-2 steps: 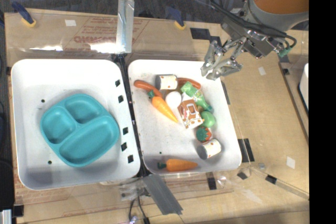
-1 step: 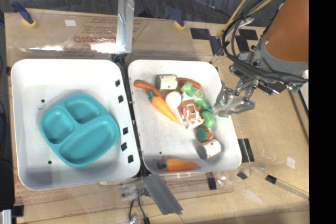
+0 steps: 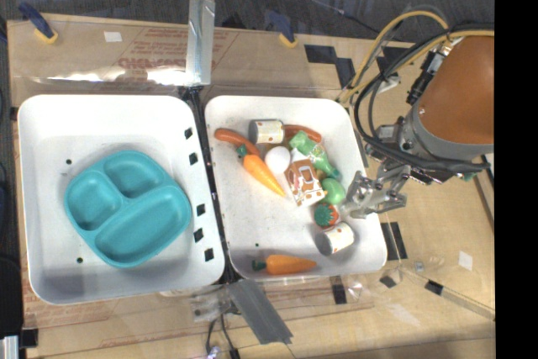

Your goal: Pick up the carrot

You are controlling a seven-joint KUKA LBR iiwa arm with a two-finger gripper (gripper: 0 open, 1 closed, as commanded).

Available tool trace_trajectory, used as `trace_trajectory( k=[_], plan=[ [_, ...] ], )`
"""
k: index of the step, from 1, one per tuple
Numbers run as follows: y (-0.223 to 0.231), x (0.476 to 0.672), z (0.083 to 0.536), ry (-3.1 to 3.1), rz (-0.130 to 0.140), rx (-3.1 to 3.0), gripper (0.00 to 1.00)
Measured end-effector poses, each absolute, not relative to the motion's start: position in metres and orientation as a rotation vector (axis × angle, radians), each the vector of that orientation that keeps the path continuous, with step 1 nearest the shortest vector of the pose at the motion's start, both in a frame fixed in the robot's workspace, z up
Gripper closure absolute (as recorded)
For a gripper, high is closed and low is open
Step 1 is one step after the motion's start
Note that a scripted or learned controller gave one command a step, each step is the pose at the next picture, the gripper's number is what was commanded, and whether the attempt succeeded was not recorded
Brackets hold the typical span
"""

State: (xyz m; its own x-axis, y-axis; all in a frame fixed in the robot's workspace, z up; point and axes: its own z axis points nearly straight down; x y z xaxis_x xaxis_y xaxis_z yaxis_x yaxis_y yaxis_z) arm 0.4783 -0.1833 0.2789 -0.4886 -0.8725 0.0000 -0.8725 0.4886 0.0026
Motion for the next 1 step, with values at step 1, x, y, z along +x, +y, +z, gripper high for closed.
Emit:
trace_trajectory(
  k=[1],
  plan=[
    [-0.1811,0.4804,0.2903,-2.705,0.0,1.6,1.0]
  ],
)
